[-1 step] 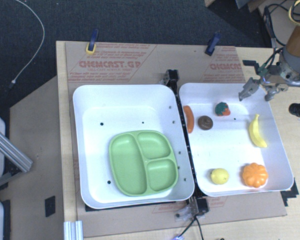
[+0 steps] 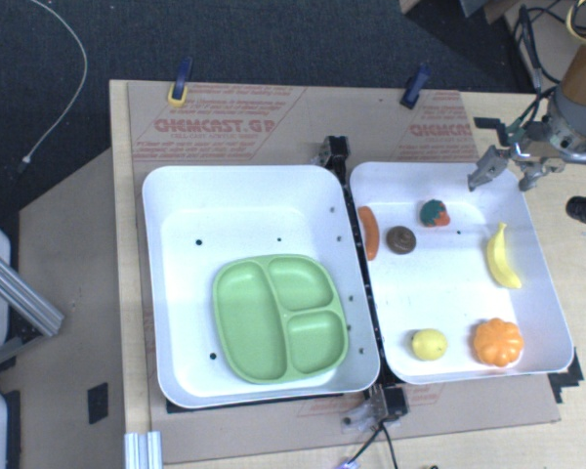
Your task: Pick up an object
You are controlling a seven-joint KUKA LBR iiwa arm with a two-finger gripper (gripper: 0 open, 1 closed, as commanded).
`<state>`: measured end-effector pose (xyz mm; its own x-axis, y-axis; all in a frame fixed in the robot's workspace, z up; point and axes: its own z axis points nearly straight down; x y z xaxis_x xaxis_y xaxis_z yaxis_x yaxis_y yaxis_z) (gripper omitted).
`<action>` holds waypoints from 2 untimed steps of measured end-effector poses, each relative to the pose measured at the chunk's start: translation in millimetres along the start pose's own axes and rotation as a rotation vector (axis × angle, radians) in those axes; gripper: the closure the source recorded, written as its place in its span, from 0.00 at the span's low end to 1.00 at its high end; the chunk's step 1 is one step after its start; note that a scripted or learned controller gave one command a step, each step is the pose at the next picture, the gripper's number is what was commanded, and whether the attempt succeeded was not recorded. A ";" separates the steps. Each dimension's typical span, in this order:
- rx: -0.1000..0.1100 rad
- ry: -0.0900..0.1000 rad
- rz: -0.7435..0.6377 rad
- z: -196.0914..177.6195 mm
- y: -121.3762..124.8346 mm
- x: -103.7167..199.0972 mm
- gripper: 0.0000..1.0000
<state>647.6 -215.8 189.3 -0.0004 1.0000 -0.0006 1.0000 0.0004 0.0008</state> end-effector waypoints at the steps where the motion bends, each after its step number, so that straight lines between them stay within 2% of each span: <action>1: 0.008 0.003 0.000 60.5 -7.1 6.3 0.00; 2: 0.007 0.002 -0.001 107.2 -8.3 7.2 0.00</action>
<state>639.4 -208.6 82.0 -0.0011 1.0000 0.0017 1.0000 0.0011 -0.0059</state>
